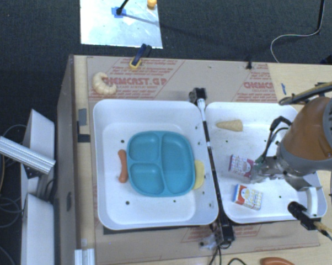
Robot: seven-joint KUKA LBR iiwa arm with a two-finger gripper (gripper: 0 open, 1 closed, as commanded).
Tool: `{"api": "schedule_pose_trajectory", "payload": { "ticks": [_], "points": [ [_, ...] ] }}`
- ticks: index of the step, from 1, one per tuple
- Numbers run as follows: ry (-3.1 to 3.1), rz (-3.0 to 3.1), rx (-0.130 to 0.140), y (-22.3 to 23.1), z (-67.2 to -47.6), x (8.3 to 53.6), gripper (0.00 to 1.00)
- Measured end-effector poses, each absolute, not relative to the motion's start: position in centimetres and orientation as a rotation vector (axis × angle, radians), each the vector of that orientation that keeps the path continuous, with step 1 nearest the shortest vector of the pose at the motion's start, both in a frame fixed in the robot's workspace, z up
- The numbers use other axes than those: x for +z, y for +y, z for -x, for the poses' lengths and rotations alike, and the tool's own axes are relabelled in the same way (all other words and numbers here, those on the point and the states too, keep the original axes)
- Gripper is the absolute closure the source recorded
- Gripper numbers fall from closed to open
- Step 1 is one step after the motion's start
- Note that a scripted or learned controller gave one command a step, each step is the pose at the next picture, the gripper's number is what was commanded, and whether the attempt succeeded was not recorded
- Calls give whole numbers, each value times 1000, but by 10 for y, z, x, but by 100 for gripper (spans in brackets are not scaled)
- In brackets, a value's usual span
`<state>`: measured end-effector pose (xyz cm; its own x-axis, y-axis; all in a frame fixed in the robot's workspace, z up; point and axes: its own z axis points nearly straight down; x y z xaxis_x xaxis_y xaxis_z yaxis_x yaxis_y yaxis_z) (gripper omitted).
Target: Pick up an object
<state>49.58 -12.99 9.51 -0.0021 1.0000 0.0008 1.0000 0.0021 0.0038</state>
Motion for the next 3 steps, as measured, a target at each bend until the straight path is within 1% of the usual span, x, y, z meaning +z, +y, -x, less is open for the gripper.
{"api": "schedule_pose_trajectory", "payload": {
  "ticks": [1, 2, 3],
  "points": [
    [2223, -2218, 5, -130, -496, 95, 0],
    [2225, -2217, 3, -87, -580, 84, 0],
    [2225, -2214, 4, -88, -580, 95, 100]
  ]
}}
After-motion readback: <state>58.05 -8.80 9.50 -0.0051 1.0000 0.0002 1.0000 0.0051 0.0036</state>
